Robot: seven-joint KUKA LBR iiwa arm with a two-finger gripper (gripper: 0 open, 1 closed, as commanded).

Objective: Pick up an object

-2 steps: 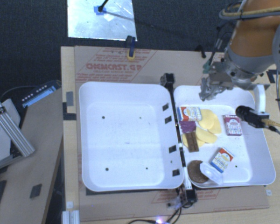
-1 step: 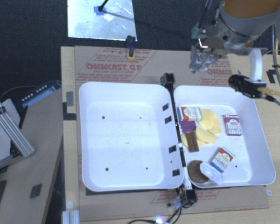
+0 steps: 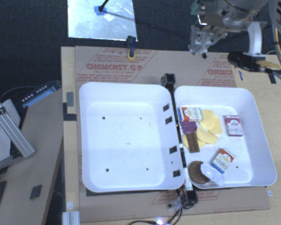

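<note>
The right bin holds several small items. Near its left wall lie an orange-and-white packet, a purple piece and a brown bar. Yellow flat pieces lie beside them. A maroon box sits to the right, and a blue-and-orange packet lies toward the front. A brown round item rests at the front left corner against a white wrapper. My gripper hangs beyond the bin's far edge, over the cardboard, apart from all the items.
The left bin sits beside the right one, joined by a black divider. A shiny metal sheet and a yellow clamp lie at the back. An aluminium rail stands at the left. Cables run at the right.
</note>
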